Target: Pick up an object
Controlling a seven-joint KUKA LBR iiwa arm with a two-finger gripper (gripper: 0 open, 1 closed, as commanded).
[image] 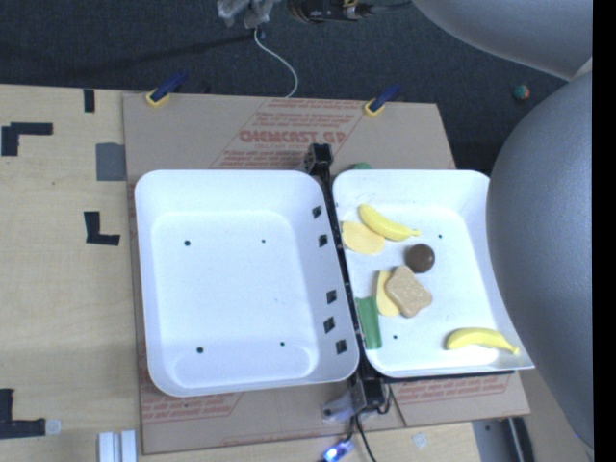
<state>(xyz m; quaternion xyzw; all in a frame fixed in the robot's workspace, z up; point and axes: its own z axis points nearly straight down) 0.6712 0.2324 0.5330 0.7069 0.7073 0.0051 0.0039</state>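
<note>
The right bin (460,189) holds several small items. A yellow banana (387,224) lies near its back left, with a pale yellow wedge (361,239) beside it. A brown round piece (420,257) sits mid-bin. A tan bread slice (411,293) rests over a yellow piece (387,296). A green stick (368,321) lies along the left wall. A second banana (479,340) lies at the front right. My gripper (252,0) hangs high at the top of the view, above the dark floor behind the bins, far from all items.
The left bin (154,258) stands beside the right one on a cardboard sheet (289,133). The grey arm (553,210) bulks along the right side, overhanging the right bin's edge. A cable (279,65) trails down from the gripper.
</note>
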